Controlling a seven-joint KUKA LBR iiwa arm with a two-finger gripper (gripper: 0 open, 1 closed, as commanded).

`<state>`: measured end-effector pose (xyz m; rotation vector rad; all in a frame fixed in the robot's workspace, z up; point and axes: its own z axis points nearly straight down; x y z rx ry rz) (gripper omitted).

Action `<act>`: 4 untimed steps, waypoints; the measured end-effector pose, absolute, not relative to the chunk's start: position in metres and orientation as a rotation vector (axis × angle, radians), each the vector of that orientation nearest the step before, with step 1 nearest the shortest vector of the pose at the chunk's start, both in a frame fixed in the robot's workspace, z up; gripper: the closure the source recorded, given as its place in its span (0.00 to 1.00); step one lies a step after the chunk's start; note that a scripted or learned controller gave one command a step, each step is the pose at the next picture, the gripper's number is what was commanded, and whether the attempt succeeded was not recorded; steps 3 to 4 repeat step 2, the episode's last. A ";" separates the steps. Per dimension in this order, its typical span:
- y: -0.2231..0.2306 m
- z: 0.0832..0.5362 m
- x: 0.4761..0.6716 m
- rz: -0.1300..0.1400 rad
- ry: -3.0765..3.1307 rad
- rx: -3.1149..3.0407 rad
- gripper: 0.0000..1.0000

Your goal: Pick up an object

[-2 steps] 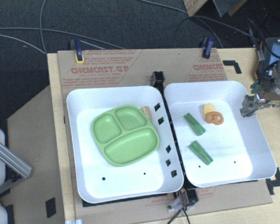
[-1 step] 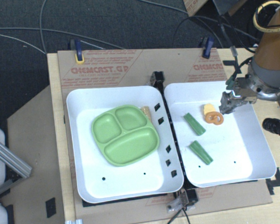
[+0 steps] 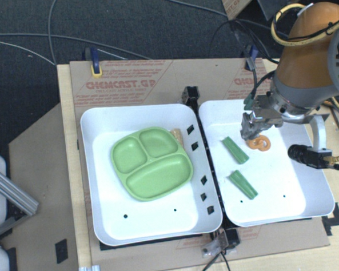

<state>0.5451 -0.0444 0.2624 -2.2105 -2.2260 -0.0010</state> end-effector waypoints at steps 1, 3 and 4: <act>0.007 0.265 0.563 -0.005 -2.229 -2.214 1.00; 0.062 0.259 0.588 -0.004 -2.228 -2.214 1.00; 0.062 0.259 0.588 -0.004 -2.228 -2.214 1.00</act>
